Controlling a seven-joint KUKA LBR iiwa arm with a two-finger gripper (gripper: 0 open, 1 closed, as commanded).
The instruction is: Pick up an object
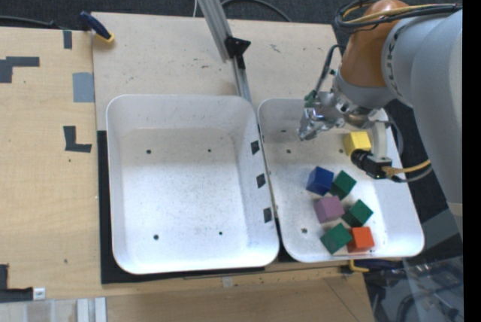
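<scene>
Right bin (289, 238): blocks (340, 211) below end effector (309, 131).

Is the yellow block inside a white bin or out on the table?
Inside. The yellow block sits in the right bin, near its far edge, beside the arm.
</scene>
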